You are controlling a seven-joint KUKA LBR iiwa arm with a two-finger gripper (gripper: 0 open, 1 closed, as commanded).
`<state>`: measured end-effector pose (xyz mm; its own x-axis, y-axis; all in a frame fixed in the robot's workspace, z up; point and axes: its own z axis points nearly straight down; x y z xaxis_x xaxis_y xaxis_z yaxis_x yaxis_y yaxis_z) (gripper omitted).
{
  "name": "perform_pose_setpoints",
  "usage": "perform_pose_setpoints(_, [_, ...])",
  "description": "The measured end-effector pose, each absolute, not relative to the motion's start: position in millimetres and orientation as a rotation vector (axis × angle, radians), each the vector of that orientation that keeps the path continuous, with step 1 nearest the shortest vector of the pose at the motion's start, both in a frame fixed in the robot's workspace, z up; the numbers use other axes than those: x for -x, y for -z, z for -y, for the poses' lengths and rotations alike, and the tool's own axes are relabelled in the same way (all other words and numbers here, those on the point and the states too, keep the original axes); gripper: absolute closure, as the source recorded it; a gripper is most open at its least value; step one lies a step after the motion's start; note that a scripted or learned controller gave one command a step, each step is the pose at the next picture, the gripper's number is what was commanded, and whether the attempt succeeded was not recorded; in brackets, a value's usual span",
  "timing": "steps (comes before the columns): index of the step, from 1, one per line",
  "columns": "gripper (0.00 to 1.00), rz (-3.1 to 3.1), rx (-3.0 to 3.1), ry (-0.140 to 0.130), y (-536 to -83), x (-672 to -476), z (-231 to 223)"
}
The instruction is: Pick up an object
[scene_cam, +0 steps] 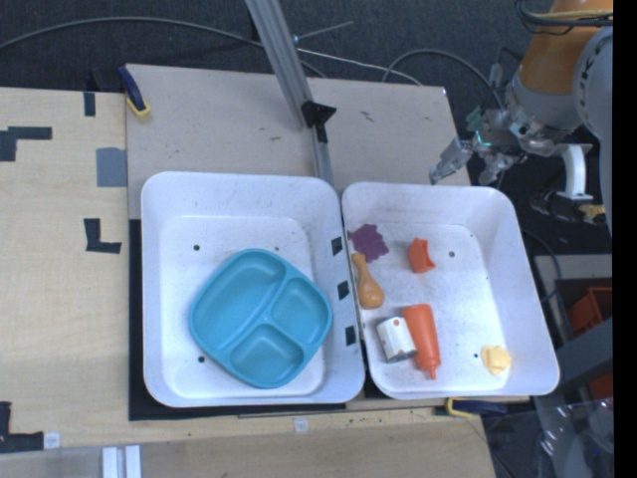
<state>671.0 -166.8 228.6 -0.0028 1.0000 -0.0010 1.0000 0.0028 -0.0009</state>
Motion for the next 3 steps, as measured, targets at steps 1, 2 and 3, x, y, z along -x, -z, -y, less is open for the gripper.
perform_pose_setpoints(1, [0.00, -2.224, -2.219, 0.003, -229, -671.0, 167])
perform_pose_setpoints(2, [0.00, -2.225, -2.222, 0.007, -183, -671.5, 172])
perform_pose_setpoints(3, [0.00, -2.226, -2.221, 0.007, -139, -673.9, 173])
